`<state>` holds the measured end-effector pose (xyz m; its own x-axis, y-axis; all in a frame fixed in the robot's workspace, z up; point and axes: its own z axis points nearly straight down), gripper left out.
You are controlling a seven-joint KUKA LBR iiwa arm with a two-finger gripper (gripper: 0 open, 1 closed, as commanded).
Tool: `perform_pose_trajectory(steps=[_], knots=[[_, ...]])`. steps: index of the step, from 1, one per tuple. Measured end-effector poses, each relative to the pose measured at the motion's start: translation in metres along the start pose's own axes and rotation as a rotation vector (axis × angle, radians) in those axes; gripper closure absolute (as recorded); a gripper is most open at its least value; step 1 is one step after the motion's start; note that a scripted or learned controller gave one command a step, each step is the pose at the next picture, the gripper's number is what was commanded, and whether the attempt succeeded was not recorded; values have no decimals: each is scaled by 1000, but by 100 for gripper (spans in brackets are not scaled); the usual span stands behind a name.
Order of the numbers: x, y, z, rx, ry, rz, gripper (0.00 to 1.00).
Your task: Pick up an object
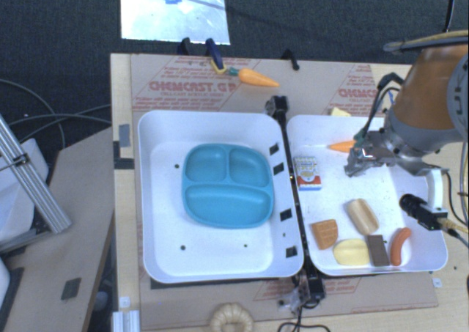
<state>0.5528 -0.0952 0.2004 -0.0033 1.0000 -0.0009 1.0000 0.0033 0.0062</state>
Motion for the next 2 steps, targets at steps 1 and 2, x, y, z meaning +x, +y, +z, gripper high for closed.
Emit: perform_pose_trajectory(steps=[1,2], knots=[[0,1,-25,3,1,-1,100],[37,28,-20,3,2,-6,100]])
